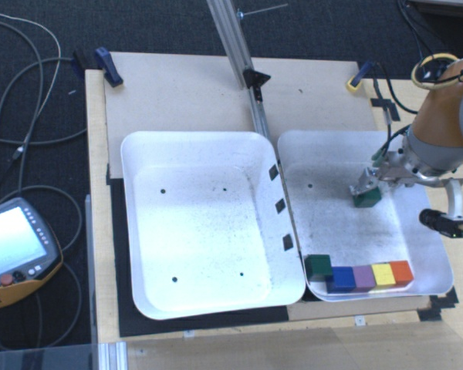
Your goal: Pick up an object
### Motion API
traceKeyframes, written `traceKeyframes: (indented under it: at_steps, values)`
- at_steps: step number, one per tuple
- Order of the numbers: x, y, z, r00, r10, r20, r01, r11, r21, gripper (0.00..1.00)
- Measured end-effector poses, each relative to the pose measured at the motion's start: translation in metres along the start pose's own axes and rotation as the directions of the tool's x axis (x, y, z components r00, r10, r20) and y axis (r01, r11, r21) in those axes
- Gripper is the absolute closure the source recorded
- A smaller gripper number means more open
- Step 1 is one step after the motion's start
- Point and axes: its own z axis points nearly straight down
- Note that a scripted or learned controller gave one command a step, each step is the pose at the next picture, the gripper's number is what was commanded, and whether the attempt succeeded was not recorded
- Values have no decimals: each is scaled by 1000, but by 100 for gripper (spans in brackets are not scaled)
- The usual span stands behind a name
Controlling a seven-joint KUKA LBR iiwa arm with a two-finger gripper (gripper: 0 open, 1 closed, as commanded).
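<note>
A small green block point(366, 199) is in the right bin point(328, 214), toward its back right. My gripper point(367, 186) comes down on it from the right. Its fingers are shut on the block's top, so only the lower part of the block shows. Along the bin's front edge lies a row of blocks: dark green point(318, 266), blue point(341, 279), purple point(363, 276), yellow point(383, 274) and orange point(401, 271).
The left bin point(201, 222) stands beside the right one, with a raised divider point(282, 206) between them. A slanted metal pole point(231, 37) rises from the back of the bench. A teach pendant point(15, 245) lies on the floor at the left.
</note>
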Motion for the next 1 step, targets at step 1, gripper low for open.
traceKeyframes:
  at_steps: [1]
  values:
    - [64,18,-10,1000,-7,-2,7,1000,-1,100]
